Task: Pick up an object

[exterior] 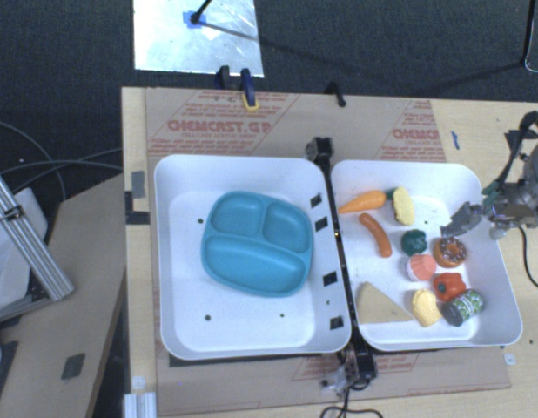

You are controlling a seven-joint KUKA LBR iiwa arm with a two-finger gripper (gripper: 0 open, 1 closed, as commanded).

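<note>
Altogether, two white bins: the left bin [178, 259] has one blue tray [256, 242]; the right bin [500, 316] has nine toy foods, including one donut [449, 251]. The gripper [458, 219], just above it, holds nothing.

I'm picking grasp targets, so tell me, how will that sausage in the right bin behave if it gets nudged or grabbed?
The sausage is a slim rounded cylinder lying flat, so it will probably roll sideways when nudged. Its glossy look suggests smooth plastic, likely light and a bit slippery. It lies apart from the carrot and broccoli, so a pinch across its width seems feasible.
</note>
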